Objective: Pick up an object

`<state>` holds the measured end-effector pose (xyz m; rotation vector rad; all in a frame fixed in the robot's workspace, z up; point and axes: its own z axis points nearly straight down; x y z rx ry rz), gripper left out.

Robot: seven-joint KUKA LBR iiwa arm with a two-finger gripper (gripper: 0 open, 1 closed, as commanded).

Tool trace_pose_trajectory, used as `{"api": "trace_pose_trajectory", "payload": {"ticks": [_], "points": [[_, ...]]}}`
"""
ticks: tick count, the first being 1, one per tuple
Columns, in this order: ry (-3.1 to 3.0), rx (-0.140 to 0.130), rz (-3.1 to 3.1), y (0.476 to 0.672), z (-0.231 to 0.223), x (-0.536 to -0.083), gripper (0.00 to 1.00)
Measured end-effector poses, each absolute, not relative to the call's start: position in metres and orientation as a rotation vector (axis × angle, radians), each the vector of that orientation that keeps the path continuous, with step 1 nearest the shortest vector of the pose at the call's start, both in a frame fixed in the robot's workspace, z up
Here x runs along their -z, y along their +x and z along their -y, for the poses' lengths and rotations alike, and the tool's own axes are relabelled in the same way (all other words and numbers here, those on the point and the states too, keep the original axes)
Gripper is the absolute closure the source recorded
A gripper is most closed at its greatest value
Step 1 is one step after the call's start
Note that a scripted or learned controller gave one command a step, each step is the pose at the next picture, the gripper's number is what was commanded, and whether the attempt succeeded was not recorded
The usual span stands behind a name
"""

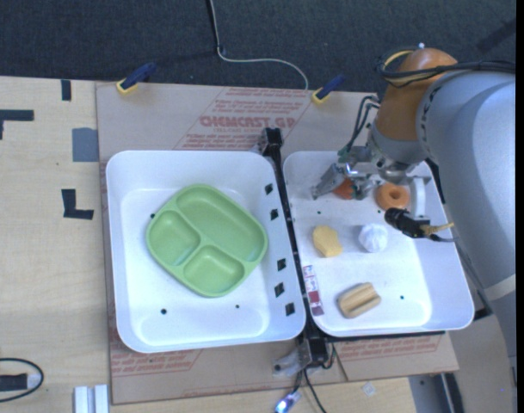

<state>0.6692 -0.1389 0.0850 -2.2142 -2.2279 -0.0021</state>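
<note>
The gripper (337,181) hangs over the far part of the right bin (434,310), its metal fingers pointing left and down toward the bin floor. Whether they are spread or closed cannot be told — they are small and blurred, and nothing shows clearly between them. A small red-orange object (345,189) lies just beside the fingers, partly hidden by them; contact cannot be judged.

Just right of the gripper body an orange ring-shaped piece (391,196), like a doughnut, rests on the bin floor near the far right side. Nearer, toward the middle of the bin, sit a yellow lump (327,241) and, to its right, a crumpled white object (373,237), close together but apart. Nearer still, a tan bread-like piece (359,299) lies alone near the bin's near edge.

The arm (468,153) comes in from the right — grey, with its orange band (408,93) above the wrist, and black cables looping around it.

The left bin (128,231) adjoins the right one and holds a green divided plate (206,239) with three compartments, lying flat and turned at an angle near the middle. Both bins sit on a cardboard sheet (227,119) held at its far edge by two yellow-and-blue clamps (134,77), on a wooden bench (29,265).
</note>
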Motion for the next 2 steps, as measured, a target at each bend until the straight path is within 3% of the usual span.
{"api": "trace_pose_trajectory", "payload": {"ticks": [1,2], "points": [[-2.219,0.001,2.225,0.669,0.142,-0.095,1.00],[-2.215,-0.001,2.224,0.632,0.094,-0.136,1.00]]}}
